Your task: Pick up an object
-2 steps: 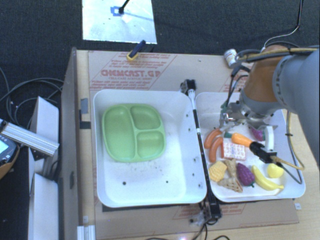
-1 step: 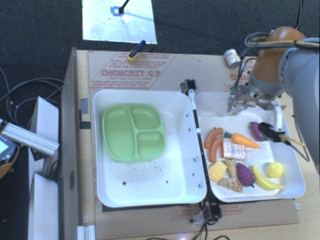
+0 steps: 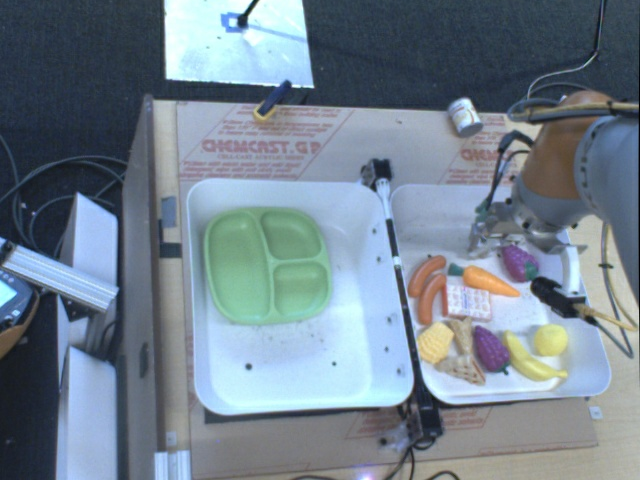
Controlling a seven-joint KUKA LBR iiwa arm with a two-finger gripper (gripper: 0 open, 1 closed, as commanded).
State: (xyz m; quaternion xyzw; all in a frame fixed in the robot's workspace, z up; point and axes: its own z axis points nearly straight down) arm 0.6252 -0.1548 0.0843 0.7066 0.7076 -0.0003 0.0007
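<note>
Gripper low in the right bin, nothing lifted yet

The gripper [image 3: 487,236] hangs just above the carrot [image 3: 490,280], beside the purple fruit [image 3: 518,262]; whether it is open or closed I cannot tell. The 2 sausages [image 3: 430,283], corn [image 3: 435,343] and banana [image 3: 530,360] lie in the right bin [image 3: 440,203]. The green tray [image 3: 267,265] is in the left bin [image 3: 230,378]. Grasp and lift seem not yet done.

Both bins, the left bin [image 3: 240,378] and the right bin [image 3: 590,373], look like smooth white plastic with a faint sheen. The green tray [image 3: 267,265] at centre left is matt moulded plastic. The toy foods, such as the carrot [image 3: 490,280] and the banana [image 3: 530,358], look glossy plastic. Printed brown cardboard [image 3: 300,143] lies under the bins. A scuffed metal sheet [image 3: 237,28] sits at the upper left on dark, rough carpet [image 3: 70,68].
</note>
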